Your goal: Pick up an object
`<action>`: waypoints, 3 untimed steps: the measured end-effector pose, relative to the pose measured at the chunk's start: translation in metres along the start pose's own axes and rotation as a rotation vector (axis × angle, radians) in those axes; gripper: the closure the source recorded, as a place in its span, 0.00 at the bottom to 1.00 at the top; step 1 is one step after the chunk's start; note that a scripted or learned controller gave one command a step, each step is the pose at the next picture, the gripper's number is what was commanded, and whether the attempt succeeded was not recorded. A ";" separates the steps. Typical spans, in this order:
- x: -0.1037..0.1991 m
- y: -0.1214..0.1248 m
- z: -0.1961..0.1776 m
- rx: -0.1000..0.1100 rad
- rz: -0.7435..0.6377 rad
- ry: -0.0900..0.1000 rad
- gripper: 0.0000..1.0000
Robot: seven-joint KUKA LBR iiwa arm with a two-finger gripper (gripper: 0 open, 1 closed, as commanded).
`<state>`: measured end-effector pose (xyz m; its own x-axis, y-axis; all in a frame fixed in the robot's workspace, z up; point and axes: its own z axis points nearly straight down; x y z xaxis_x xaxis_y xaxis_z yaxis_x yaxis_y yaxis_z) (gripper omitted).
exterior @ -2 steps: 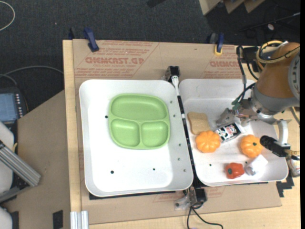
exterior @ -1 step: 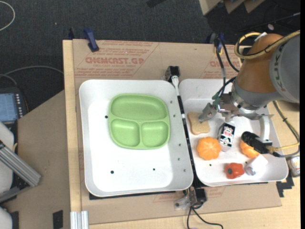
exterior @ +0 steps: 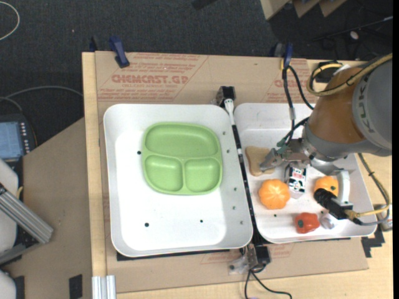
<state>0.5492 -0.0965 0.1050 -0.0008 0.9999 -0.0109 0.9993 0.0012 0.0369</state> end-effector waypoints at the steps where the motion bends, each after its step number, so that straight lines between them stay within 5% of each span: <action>1: 0.000 -0.048 0.003 -0.017 -0.001 -0.006 0.00; 2: 0.088 -0.065 -0.089 0.028 -0.009 0.014 0.00; 3: 0.083 -0.066 -0.093 0.033 0.002 0.010 1.00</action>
<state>0.4800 -0.0129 0.1948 0.0006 1.0000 -0.0004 1.0000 -0.0006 0.0034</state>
